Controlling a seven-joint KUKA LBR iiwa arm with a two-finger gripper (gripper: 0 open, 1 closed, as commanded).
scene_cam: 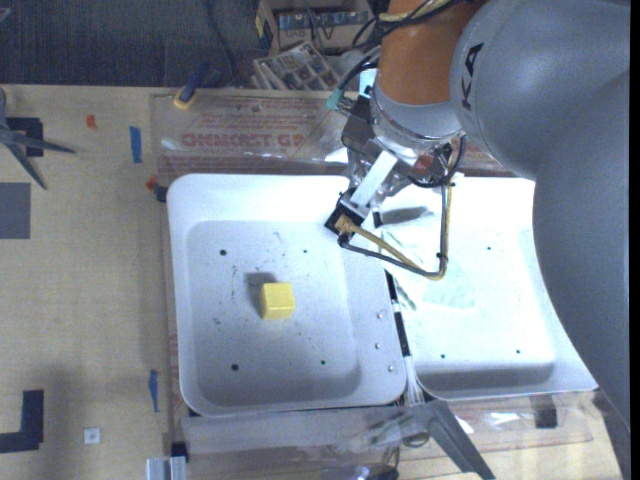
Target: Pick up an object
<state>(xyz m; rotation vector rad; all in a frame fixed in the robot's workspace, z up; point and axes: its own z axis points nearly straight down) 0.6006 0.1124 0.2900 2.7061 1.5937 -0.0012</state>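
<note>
- Grey arm (560,168) closest to the lens, reaching across the right bin (500,368).
- Gripper (400,193) poised near where both bins meet; apart or together, impossible to tell.
- Yellow cube (278,300) below-left of the gripper, well apart, resting untouched in the left bin (200,208).
- No grasp yet; probably left to do: approach, descent, closing, lift.

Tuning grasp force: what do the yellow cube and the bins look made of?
The yellow cube: likely foam or soft plastic, matte, no glints; can't tell which. The left bin and right bin: probably moulded plastic, smooth white, rounded corners, dark scuffs on the left floor.
</note>
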